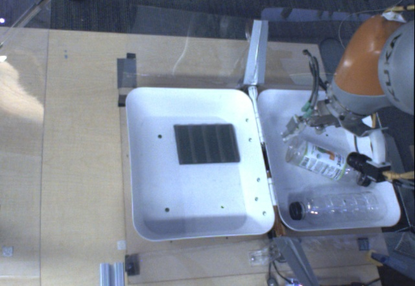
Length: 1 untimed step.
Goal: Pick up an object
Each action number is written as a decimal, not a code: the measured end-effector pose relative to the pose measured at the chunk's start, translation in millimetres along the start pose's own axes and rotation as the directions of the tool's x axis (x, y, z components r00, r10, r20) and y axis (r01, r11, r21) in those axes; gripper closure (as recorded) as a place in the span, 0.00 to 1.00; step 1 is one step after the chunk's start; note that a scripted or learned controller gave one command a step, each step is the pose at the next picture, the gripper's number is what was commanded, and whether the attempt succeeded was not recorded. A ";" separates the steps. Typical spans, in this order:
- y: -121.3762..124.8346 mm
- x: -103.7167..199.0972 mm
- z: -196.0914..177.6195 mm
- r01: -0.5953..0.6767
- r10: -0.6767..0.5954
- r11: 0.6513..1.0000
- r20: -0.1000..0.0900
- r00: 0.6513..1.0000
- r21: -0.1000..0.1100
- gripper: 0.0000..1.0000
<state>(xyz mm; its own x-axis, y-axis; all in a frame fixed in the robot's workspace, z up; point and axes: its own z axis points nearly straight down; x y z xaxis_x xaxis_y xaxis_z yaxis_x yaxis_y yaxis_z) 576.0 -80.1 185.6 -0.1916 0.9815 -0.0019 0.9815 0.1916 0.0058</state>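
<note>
My gripper [303, 121] hangs over the back part of the right bin [279, 103], low over a clear plastic bottle with a white printed label [319, 160] that lies on its side. The gripper stands at that bottle's upper-left end; I cannot tell whether it touches it. A second clear bottle with a black cap [337, 207] lies along the bin's front wall, cap pointing left. In the left bin [149, 200] a dark ribbed rectangular pad [206, 144] lies flat near the middle.
A metal divider post [255, 54] rises between the bins at the back. The grey arm with its orange band [366, 58] crosses the right bin's far right corner. Wooden bench surface [65, 148] stretches to the left.
</note>
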 end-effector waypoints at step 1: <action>-16.6 -18.9 90.4 0.088 -0.088 0.996 -0.001 0.996 0.000 0.00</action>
<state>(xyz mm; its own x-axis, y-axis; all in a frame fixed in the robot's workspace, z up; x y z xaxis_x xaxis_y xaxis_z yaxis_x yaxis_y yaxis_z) 563.9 -101.9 95.1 -0.2774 0.9608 -0.0017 0.9607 0.2774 0.0056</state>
